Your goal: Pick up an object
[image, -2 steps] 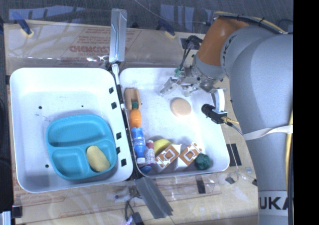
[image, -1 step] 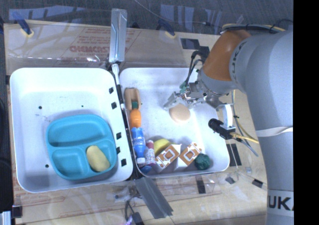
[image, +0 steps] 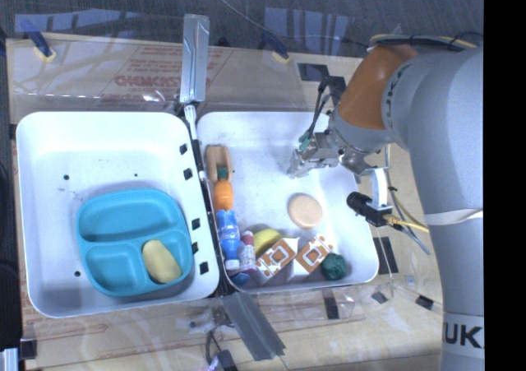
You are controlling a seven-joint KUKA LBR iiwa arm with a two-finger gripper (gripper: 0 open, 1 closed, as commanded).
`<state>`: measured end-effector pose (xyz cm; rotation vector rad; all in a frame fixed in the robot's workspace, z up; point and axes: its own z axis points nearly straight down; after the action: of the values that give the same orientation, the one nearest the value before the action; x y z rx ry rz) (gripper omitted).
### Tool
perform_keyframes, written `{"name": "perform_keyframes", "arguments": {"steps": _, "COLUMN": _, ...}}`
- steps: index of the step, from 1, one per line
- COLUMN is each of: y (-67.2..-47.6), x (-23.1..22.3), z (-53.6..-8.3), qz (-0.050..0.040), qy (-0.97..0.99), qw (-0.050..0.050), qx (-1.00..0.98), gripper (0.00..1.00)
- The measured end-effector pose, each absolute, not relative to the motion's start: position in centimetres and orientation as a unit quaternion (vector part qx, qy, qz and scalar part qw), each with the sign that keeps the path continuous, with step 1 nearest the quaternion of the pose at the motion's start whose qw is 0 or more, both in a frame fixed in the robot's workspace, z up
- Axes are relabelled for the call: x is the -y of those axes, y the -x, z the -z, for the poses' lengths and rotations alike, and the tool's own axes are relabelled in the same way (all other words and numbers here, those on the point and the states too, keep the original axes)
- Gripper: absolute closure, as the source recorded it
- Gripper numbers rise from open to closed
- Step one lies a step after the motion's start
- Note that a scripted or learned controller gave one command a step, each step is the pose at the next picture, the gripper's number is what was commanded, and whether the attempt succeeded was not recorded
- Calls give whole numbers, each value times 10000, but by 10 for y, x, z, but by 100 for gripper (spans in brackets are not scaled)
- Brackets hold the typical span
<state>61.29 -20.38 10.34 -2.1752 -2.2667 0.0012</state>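
The gripper hangs over the upper middle of the right bin, pointing left and downward above bare white floor. Whether it is apart or together cannot be told from this slanted view; nothing shows in its grasp. Behind it the orange band leads back to the broad grey arm, which fills the right side of the scene, with a black cable fitting hanging by the bin's right wall.

Nearest the gripper, just below it, a round tan disc lies flat on the bin floor, apart from everything else. Along the bin's left wall a row of things runs downward: a brown wooden piece at the top, an orange carrot-like object beneath it, then a blue bottle with a white cap end. At the bottom edge sit a yellow banana-shaped toy, 2 boxes with an orange-and-white diamond pattern side by side, and a dark green lump in the lower right corner, touching the second box.

The left bin holds a blue divided tray, and a yellow potato-like object rests in the tray's lower right compartment. A metal clamp stands at the top where the 2 bins meet.
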Motion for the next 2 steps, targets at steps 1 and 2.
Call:
{"name": "perform_keyframes", "arguments": {"steps": 1, "y": -613, "x": 204, "z": -103, "qz": -6, "qy": 6924, "qw": 2, "qx": 7215, "gripper": 0}}
{"name": "perform_keyframes", "arguments": {"steps": 2, "y": -550, "x": 210, "z": -104, "qz": -3, "qy": 6430, "qw": 10, "qx": 7658, "gripper": 0}}
